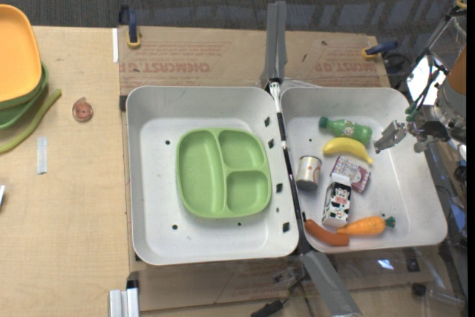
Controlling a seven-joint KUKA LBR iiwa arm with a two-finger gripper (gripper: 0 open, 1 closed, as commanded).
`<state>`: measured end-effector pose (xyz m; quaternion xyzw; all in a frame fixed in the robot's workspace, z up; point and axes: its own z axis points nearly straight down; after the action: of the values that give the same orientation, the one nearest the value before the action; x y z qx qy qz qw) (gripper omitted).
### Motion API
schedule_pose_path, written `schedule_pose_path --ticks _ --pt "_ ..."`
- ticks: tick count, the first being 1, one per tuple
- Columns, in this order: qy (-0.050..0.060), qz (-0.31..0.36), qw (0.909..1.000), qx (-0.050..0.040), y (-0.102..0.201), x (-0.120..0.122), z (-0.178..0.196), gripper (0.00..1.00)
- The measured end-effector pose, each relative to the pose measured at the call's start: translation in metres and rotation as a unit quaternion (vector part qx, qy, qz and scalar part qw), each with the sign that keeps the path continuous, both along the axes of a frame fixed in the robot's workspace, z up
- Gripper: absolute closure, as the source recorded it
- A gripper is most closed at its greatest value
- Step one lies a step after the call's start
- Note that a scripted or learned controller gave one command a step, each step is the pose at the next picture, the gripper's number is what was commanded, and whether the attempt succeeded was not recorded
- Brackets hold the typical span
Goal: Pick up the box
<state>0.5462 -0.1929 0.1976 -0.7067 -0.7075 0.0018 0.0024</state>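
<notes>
The gripper (407, 134) is being held above the right bin's (415, 223) right edge, fingers spread wide, nothing gripped. The box (350, 176) is lying mid-bin, beside the milk carton (337, 204), below the banana (347, 148).

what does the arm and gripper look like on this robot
At the right edge, the arm shows a grey body with an orange band above the wrist. The gripper is a small grey metal assembly with slim, pale fingers. Thin cables or rods run alongside the arm above it.
</notes>
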Motion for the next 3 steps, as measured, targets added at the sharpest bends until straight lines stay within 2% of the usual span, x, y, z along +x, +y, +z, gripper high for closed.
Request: schedule_pose_path --ticks 1,2,3 --pt "0.000 0.015 0.9999 0.0002 0.040 -0.018 -0.076 0.00" --pt "-0.001 0.021 0.9998 0.0000 0.053 0.019 -0.109 0.00" --pt "-0.001 0.086 0.9963 0.0006 0.023 -0.047 -0.108 0.00"
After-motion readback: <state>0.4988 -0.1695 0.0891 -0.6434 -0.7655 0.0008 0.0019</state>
